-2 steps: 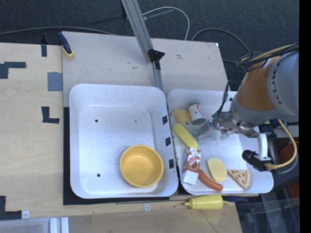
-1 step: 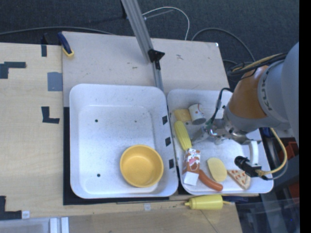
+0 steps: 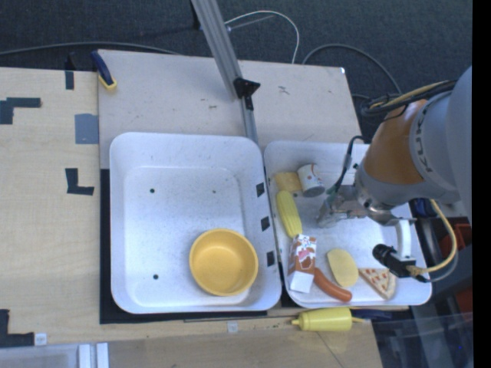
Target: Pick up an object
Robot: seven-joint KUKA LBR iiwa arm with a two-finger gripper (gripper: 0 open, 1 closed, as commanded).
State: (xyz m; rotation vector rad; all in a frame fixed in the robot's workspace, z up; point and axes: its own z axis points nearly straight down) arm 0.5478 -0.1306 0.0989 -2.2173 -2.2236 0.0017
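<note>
Camera view from above the bench shows the grey arm with its orange band reaching in from the right over the right-hand shallow white bin [image 3: 349, 150]. The two-finger gripper [image 3: 331, 210] hangs low over the bin floor, in the open patch at its middle. Its jaw state cannot be determined at this angle and resolution, and no object is seen in it.

Items recorded relative to the jaws:
- Yellow plastic corn cob [image 3: 289, 214]: just beside the jaws, toward the divider between the bins. Its long axis runs from the far side of the bin toward the near side, roughly parallel to the divider.
- Small white-and-brown cylindrical cup [image 3: 311, 179]: close, on the far side of the jaws, with a pale yellow rounded piece [image 3: 288, 181] next to it.
- Flat pale yellow oval slice [image 3: 342, 267]: on the near side of the jaws, a little apart.
- Red toy sausage [image 3: 331, 287], red-and-white carton [image 3: 303, 262] and triangular pizza slice [image 3: 378, 282]: further toward the near rim.
- Yellow squeeze bottle [image 3: 325, 320]: outside the bin, on the bench edge.
- Yellow plastic bowl [image 3: 223, 261]: in the left-hand white bin [image 3: 184, 148], well apart from the jaws.

Assessment: no object has been secured. The corn cob and the cup are the nearest candidates. For the cob, the deciding relation is its sideways offset from the jaws; closing across its narrow width, square to its long axis, would appear the sounder approach. A plain descent from the present position would probably meet bare bin floor.
</note>
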